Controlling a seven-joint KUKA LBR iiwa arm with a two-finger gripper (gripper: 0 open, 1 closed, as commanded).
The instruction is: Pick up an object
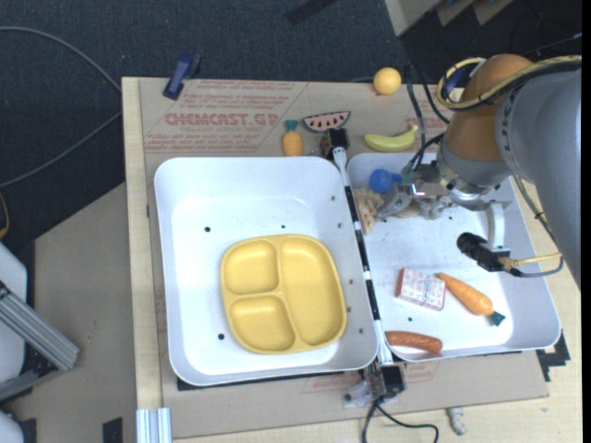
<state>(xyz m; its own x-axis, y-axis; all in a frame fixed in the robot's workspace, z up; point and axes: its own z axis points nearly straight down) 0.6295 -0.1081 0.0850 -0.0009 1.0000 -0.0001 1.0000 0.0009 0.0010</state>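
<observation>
My gripper (pixel 417 197) hangs low over the far left part of the right bin (pixel 531 289), reached down from the grey arm with its orange band (pixel 480 123). A blue ball (pixel 379 180) lies just left of the gripper, and a beige crumpled item (pixel 369 212) sits below that by the bin's left wall. Nearer the front of this bin lie a pink checked square (pixel 421 288), a carrot (pixel 465 294) and a sausage (pixel 414 341).
The left bin (pixel 185 201) holds a yellow divided plate (pixel 282 292). Behind the bins on the board lie a banana (pixel 391 140), a watermelon slice (pixel 328 119), a small orange fruit (pixel 293 142), an orange ball (pixel 387 80) and a blue item (pixel 180 76). A black cable part (pixel 480 248) hangs beside the arm.
</observation>
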